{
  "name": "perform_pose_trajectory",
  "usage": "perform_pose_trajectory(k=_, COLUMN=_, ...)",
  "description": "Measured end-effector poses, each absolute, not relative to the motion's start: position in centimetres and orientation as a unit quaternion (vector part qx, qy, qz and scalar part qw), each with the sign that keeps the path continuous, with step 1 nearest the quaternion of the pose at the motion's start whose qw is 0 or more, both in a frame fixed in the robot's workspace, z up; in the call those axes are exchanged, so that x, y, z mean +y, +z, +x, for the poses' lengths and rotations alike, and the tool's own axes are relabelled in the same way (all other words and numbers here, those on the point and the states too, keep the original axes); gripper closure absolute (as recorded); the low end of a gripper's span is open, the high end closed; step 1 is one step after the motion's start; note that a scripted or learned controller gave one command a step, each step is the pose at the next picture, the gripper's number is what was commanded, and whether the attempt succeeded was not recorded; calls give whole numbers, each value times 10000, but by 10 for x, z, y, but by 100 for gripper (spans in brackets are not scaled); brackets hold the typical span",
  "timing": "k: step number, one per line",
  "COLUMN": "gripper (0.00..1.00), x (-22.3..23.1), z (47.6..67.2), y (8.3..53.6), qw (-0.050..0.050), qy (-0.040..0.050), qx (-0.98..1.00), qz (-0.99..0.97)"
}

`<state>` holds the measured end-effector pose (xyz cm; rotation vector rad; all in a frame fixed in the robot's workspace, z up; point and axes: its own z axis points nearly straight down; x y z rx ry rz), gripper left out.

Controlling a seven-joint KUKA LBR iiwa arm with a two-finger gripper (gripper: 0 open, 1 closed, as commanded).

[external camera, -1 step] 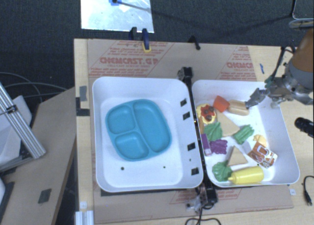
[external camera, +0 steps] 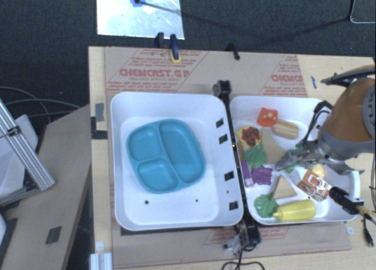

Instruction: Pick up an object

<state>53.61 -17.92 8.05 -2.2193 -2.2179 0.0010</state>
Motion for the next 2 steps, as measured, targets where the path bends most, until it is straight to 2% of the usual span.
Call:
perform_pose_trajectory(k=1, gripper=0, x=-122, z=521, y=84, qw=6, qy=-6, qx=-7096, qz=-7046)
perform_pose_trajectory(k=2, gripper=100, x=-125, z=522, y=95, qw=-16, qy=-10, qx=-7083, qz=-7059)
